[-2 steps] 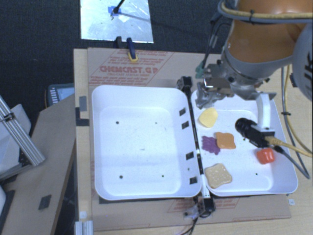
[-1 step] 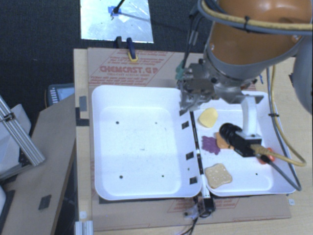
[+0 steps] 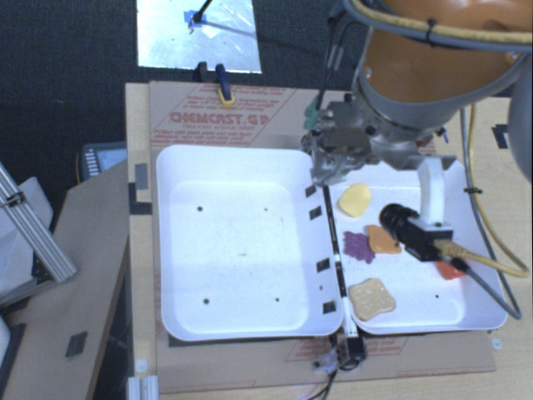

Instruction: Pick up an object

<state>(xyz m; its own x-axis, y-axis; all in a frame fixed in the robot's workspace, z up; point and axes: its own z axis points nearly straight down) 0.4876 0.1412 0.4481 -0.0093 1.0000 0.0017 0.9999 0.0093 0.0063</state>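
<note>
Lying nearest the camera in the right bin (image 3: 479,311), the tan toast-shaped piece (image 3: 371,299) looks like a light, rigid toy slice with a flat matte face; it would probably take a grip best across its narrow edges, since flat on the floor it offers little height. Beyond it, the purple cluster (image 3: 358,245) has a bumpy outline and touches the orange piece (image 3: 384,241), so pinching either one alone could be awkward. A small red-orange bit (image 3: 450,268) sits partly under the black cylinder and cable. Farther back, the yellow piece (image 3: 355,200) is smooth, rounded and apart from the others, which makes it the likeliest candidate; it seems light and perhaps slippery. The gripper (image 3: 327,173) hangs just beyond it, near the divide between the bins, and whether it is open or closed cannot be told. The left bin (image 3: 166,248) is glossy moulded white plastic.
</note>
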